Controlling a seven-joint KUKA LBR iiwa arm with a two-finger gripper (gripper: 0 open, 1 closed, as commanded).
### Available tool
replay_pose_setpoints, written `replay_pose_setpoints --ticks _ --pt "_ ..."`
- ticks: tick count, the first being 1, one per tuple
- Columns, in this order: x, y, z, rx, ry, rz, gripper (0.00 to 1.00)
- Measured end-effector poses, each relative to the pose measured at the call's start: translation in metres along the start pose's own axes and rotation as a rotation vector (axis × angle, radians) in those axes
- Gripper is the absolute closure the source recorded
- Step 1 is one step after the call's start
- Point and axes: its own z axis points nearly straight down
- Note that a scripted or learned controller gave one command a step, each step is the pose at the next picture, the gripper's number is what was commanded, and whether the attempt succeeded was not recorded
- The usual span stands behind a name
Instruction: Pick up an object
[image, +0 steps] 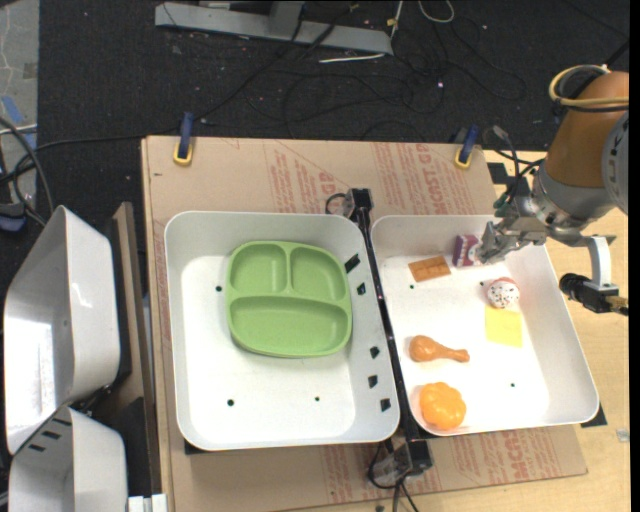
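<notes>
Purple small object (466, 249) sits at the far edge of the right bin (570, 350), just beside the tool (492, 247), on its left side. Too small to tell its long axis clearly; looks roughly upright or short, striped. Tool hangs low at that far edge, tip next to the purple object; can't tell whether it touches. Finger state hidden at this slant, cannot tell.

Other things in the right bin: orange-brown flat rectangle (429, 268), long axis running left-right with a slight tilt, just left of the purple object. White ball with red speckles (503, 293) near centre-right. Yellow flat square (504, 327) just below the ball. Orange drumstick-shaped toy (437, 350), fat end left, thin end pointing right. Orange round pumpkin-like toy (442, 405) at the near edge.

Left bin (195, 400) holds a green divided plate (289, 300), two small compartments on the far side, one large on the near side.

Tabletop (260, 165) is brown board with red printed lettering, reversed or upside down, not readable. Two yellow clamps at its far edge (183, 152) (465, 153).
</notes>
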Motion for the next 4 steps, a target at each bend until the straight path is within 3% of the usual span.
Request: replay_pose_setpoints --ticks 2,4 --pt "0.004 -0.002 -0.116 0.000 0.000 -0.001 1.00" --pt "0.112 -0.016 -0.106 0.008 0.004 -0.005 1.00"
